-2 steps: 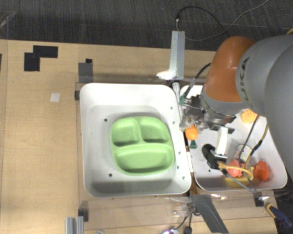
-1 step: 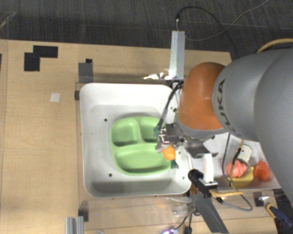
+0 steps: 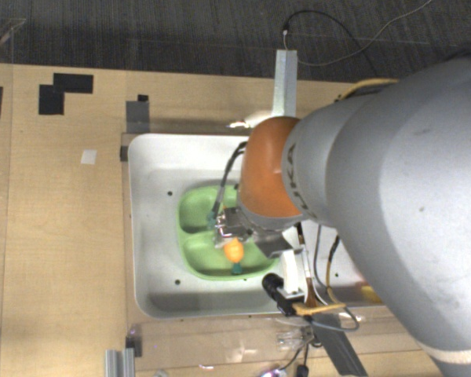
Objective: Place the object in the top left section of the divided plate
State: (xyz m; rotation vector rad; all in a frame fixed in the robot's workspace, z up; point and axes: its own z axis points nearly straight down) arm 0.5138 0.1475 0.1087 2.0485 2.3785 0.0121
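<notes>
arm: grey KUKA arm (image 3: 392, 210) comes in from 3 o'clock and covers most of the right half of the view; its orange band (image 3: 268, 167) sits above the plate

gripper: gripper (image 3: 234, 246) is over the green divided plate, at the 4 o'clock part of what shows of it; wrist hardware hides most of the fingers

jaws: an orange object sits right at the fingertips and looks pinched between them, but the arm blocks the view, so I cannot tell a firm grip from fingers just resting beside it

object: small orange object (image 3: 234, 250), roundish, with a bit of teal at its 6 o'clock edge; it is over the lower section of the plate, near that section's 3 o'clock end

plate: green divided plate (image 3: 198, 234) lies in the white bin, roughly central; a ridge splits the visible part into an upper section at 12 o'clock and a lower one at 6 o'clock; its right side is under the arm

bin: white bin (image 3: 153, 210), its 9 o'clock wall and 6 o'clock rim visible

cables: black cables (image 3: 298, 293) hang off the wrist toward 6 o'clock

bench: tan bench (image 3: 55, 234) with black marker patches (image 3: 63, 93) at 10 o'clock
</notes>
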